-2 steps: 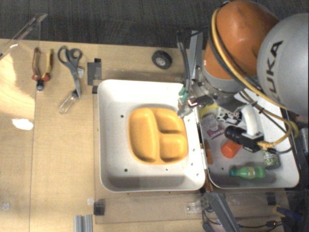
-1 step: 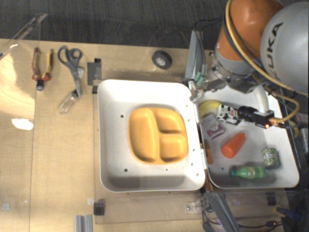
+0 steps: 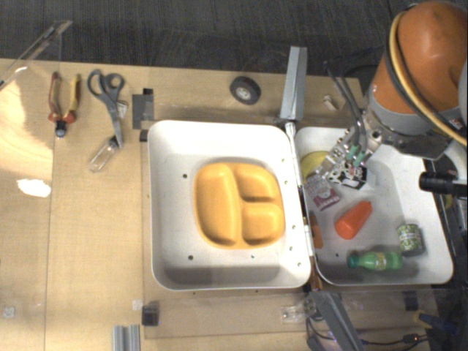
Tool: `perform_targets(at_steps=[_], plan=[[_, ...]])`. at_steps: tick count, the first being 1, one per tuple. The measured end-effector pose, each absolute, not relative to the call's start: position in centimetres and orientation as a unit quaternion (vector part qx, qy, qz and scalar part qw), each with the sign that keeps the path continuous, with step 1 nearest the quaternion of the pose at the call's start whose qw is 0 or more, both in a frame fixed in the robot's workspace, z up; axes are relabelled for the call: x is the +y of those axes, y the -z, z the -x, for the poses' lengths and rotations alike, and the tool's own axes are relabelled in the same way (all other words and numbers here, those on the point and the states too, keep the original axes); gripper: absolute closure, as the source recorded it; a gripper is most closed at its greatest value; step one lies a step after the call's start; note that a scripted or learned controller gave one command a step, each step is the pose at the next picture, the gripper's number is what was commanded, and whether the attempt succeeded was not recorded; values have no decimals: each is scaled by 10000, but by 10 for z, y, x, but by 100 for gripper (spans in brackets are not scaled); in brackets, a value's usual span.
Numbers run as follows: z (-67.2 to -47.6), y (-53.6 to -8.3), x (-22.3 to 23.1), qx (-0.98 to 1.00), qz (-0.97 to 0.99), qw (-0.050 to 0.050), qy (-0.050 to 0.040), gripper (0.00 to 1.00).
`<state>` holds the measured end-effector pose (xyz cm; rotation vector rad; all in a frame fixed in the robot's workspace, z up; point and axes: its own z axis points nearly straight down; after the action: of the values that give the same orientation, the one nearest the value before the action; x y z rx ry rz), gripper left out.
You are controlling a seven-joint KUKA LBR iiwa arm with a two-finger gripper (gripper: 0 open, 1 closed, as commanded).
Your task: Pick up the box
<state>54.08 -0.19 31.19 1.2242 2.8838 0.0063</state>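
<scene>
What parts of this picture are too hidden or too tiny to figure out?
- Gripper, camera view: a small dark tangle under the arm; open or shut is unclear.
- Box: too small to read its print or tell whether the gripper touches it.
- Yellow thing in the right bin: partly covered by the gripper, so unclear what it is.
- Small can: label too tiny.

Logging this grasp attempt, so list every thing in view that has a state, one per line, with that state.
gripper: low over the right bin's upper left, fingers hard to read
small box: lying flat just below the gripper
green bottle: on its side
orange carrot-shaped toy: lying tilted
green can: tipped over
yellow divided tray: right way up in the left bin
scissors: closed, on the bench
</scene>
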Motion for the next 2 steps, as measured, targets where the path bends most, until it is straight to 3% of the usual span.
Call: perform_targets(at_steps=[1, 2], plan=[[-489, -239, 11, 9864, -1646, 34, -12, 100], [-517, -239, -7, 9320, -3625, 39, -18, 100]])
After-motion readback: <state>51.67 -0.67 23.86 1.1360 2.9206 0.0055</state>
